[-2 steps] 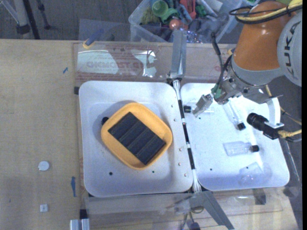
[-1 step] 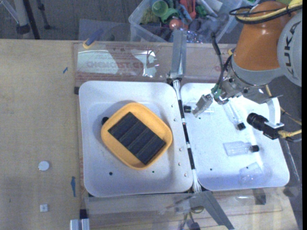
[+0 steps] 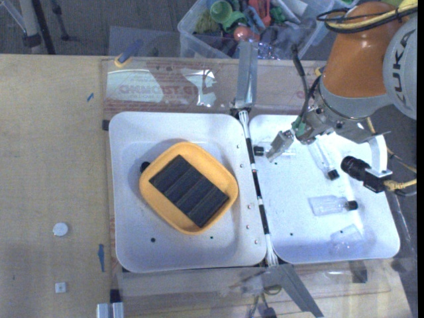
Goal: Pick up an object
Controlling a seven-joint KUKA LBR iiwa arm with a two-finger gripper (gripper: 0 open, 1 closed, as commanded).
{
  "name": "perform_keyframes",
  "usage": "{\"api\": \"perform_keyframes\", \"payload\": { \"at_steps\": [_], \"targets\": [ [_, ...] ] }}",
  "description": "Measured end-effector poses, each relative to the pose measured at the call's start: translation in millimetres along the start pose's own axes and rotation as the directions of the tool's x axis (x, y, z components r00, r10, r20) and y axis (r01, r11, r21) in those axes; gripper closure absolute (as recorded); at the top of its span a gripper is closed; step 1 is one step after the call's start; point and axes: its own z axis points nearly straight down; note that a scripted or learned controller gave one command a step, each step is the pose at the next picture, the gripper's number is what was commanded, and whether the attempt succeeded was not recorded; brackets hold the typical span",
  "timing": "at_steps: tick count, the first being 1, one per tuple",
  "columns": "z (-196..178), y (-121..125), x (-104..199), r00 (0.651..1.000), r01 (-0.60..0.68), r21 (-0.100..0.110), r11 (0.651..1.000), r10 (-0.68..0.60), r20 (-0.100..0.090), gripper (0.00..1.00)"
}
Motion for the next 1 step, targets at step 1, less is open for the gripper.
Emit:
{"api": "perform_keyframes", "payload": {
  "at_steps": [1],
  "targets": [
    [0.0,0.0,0.0,1.000,0.000,0.000,1.000,0.000,0.000,0.00]
  ]
}}
